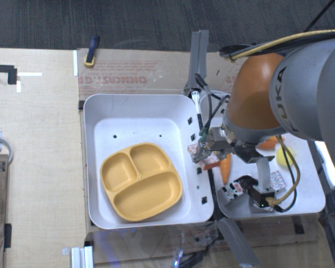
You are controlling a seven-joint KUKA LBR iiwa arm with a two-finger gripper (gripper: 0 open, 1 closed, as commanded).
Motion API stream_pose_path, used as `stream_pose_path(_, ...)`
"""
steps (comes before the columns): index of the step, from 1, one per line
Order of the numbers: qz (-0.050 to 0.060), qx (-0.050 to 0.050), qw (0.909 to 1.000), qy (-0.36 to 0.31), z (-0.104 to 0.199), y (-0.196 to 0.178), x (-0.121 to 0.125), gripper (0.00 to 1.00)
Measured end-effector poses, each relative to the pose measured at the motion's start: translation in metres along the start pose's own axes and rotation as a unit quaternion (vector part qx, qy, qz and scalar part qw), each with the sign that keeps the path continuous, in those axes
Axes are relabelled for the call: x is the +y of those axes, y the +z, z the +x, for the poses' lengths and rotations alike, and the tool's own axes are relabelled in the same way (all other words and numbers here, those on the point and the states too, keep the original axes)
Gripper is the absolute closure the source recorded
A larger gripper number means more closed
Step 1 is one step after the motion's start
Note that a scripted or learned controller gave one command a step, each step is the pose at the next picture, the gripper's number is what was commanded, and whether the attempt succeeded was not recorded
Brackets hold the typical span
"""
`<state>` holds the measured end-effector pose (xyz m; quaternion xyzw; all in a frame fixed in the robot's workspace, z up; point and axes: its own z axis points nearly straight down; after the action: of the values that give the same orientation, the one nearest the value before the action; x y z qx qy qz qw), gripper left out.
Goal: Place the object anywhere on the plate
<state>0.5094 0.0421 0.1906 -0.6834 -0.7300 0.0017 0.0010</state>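
A yellow plate with three compartments lies in the left white bin, toward its front. My gripper hangs over the divider between the two bins, to the right of the plate. A small reddish-pink object sits right under the gripper at the left edge of the right bin; whether it is held is hidden by the wrist. An orange carrot lies just to its right.
The right bin holds an orange item, a yellow item, a black-and-white piece and a patterned white packet. The grey arm covers much of that bin. A blue-yellow tool lies on the bench behind the left bin.
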Motion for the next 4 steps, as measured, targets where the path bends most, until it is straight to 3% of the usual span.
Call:
stream_pose_path(1,-0.001,0.000,0.9915,-0.130,0.055,-0.002,-0.006,1.00)
stream_pose_path(2,-0.001,0.000,0.9702,-0.242,0.037,0.000,0.006,1.00)
stream_pose_path(3,-0.001,0.000,0.9701,-0.243,0.037,0.000,0.006,0.00)
stream_pose_path(4,0.000,-0.001,0.9984,-0.056,0.099,0.100,-0.026,0.00)
